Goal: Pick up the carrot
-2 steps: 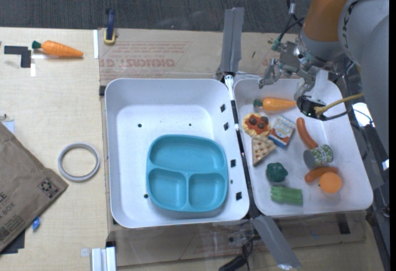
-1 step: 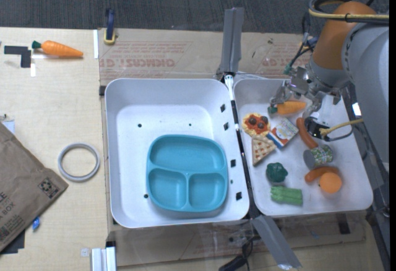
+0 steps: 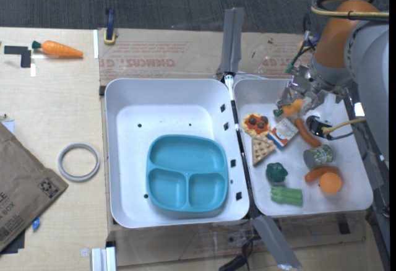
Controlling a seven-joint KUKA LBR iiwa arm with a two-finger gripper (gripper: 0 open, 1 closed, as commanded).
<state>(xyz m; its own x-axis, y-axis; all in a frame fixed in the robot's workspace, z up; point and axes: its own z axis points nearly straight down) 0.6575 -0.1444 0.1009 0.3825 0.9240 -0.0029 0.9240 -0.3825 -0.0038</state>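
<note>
- Orange plastic carrot with green top (image 3: 57, 49) lies on the wooden bench (image 3: 49, 109), far left, well apart from both bins.
- We see the pincer (image 3: 296, 101) low in the right white bin (image 3: 356, 198), above toy food, touching a small orange piece (image 3: 297, 104).
- We cannot tell whether it is clamped.
- Left white bin (image 3: 124, 152) holds a teal divided plastic tray (image 3: 187, 173).

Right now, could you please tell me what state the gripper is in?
Gripper: down in the right bin at an orange piece among the toy food; open or shut cannot be told from this view.
</note>
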